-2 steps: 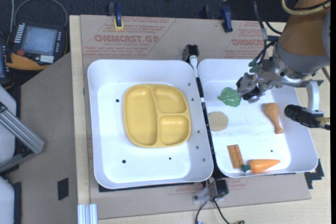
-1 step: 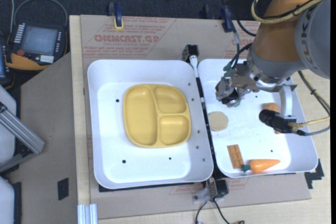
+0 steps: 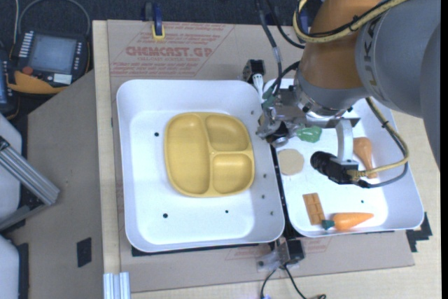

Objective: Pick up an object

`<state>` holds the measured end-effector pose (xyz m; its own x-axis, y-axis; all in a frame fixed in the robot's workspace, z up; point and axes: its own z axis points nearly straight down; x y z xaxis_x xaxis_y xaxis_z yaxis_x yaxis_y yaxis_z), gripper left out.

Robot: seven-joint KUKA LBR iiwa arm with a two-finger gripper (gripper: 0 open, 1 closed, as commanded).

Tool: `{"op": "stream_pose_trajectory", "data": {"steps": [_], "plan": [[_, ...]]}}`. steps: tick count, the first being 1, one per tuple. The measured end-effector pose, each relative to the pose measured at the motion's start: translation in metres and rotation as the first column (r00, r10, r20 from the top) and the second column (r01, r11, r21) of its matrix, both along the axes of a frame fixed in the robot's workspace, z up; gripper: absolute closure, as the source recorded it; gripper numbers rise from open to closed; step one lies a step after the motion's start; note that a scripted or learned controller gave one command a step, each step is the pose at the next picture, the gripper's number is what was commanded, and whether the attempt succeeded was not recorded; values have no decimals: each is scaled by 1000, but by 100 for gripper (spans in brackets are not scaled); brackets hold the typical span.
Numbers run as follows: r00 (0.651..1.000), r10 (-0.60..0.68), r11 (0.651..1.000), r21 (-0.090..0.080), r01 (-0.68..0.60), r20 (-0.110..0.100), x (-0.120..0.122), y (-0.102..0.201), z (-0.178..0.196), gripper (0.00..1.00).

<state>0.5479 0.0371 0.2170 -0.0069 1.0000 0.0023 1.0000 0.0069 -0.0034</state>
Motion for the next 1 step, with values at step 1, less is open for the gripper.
{"op": "stream_pose_trajectory", "data": {"steps": [1], "plan": [[1000, -1, 1000, -1, 1, 4, -6, 45, 8, 100]]}}
